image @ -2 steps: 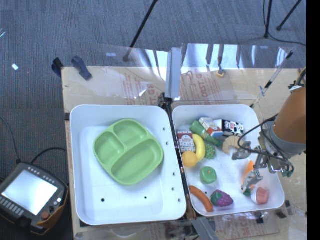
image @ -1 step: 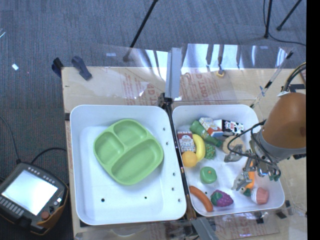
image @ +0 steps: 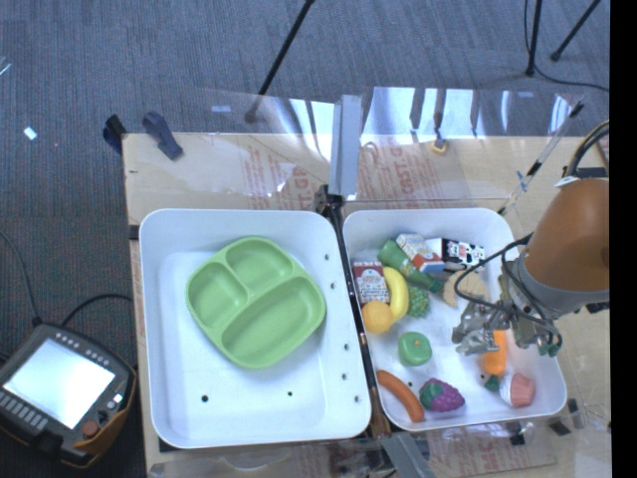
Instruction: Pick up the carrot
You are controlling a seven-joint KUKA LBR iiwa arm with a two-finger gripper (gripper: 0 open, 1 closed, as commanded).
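Observation:
The carrot [image: 495,358], small and orange with a green top towards the bin's front, lies near the right side of the right bin [image: 438,214]. My gripper [image: 503,335] hangs directly over it, below the arm's orange band [image: 572,242]. Its metal fingers [image: 472,331] stand apart on either side of the carrot's upper end, open. The carrot rests on the bin floor and its far end is partly hidden by the gripper.
Crowding the right bin are a banana [image: 398,292], a yellow fruit [image: 376,317], a green cup [image: 415,348], a sausage [image: 400,394], purple grapes [image: 443,395], a pink piece [image: 520,389] and small cartons [image: 463,252]. The left bin [image: 149,267] holds a green divided plate [image: 257,300].

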